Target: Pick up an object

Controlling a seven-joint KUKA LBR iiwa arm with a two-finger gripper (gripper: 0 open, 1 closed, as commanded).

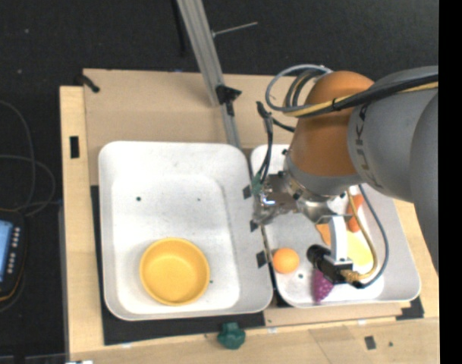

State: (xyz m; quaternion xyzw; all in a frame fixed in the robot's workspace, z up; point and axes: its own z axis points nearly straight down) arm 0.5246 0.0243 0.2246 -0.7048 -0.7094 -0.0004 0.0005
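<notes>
A small round orange ball [285, 260] lies in the right bin [403, 276] near its left wall, close to a lumpy purple thing [322, 286]. A yellow bowl [174, 270] sits in the left bin [162, 173]. The arm [344, 142] hides much of the right bin, and half of a yellow-orange thing [355, 249]. Whether the gripper [280, 201] is open or closed, I cannot tell.

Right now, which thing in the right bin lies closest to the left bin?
The small orange ball, leftmost of them; the purple bumpy lump lies farther right.
</notes>
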